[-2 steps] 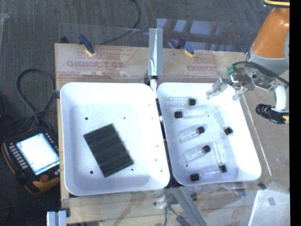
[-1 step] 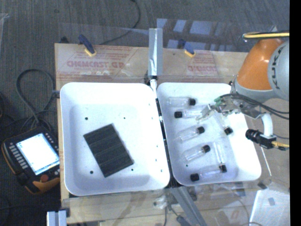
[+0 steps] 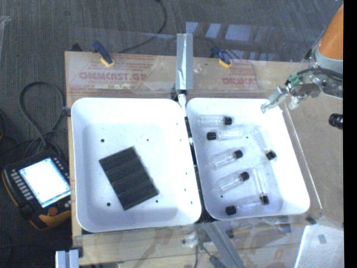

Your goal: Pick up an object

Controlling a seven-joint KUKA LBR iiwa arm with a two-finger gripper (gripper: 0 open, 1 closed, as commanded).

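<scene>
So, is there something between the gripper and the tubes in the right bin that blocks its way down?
Nothing visible does. The gripper hangs above the right bin's far right corner, and the clear tubes with black caps lie uncovered on the bin floor.

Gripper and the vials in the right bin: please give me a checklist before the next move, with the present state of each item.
1. Gripper carries nothing: ok, no vial between its fingers.
2. Gripper over the right bin: not ok, it hangs at the far right corner.
3. Targets present: ok, clear vials with black caps lie in that bin, such as the top vial.
4. Vials lying flat: ok.
5. Dark ridged block out of the way: ok, it lies in the left bin.
</scene>
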